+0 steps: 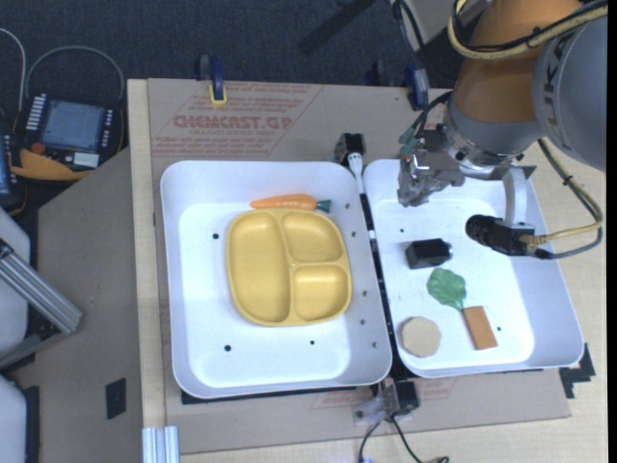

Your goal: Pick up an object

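From above, the pincer (416,183) hangs over the far left corner of the right bin (549,307); whether it is parted or holding anything cannot be told. Near it in that bin lie a black block (427,253), a green leaf (446,285), a tan disc (420,337) and an orange block (479,327). The left bin (193,287) carries a yellow divided plate (287,264) with a carrot (285,202) just beyond it.

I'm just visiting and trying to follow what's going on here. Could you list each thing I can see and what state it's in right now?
Gripper: above the right bin's far end, holding nothing that shows.
Yellow divided plate: flat in the left bin.
Carrot: lying at the plate's far edge.
Black block: lying loose in the right bin.
Green leaf: lying flat.
Orange block: lying beside the leaf.
Tan disc: lying flat.
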Available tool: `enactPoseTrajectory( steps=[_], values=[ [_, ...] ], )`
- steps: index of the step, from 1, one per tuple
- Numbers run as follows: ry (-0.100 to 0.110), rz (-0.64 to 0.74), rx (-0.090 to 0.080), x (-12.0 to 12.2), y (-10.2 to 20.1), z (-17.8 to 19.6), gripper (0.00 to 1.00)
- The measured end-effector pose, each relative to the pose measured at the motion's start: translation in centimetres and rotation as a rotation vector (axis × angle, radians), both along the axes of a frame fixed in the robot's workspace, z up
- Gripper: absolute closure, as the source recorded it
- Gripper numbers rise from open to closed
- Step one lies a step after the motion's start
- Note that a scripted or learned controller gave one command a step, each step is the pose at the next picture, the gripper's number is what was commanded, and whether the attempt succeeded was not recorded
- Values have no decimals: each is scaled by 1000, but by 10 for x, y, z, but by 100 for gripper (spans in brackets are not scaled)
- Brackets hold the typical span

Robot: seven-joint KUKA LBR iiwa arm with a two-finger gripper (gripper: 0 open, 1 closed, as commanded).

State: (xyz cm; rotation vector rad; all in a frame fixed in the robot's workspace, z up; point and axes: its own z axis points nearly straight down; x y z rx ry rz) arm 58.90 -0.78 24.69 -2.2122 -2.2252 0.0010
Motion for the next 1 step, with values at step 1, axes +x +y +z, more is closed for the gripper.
enactPoseTrajectory(
  steps=[1],
  values=[
    [0, -1, -1, -12, 55, 0, 100]
  ],
)
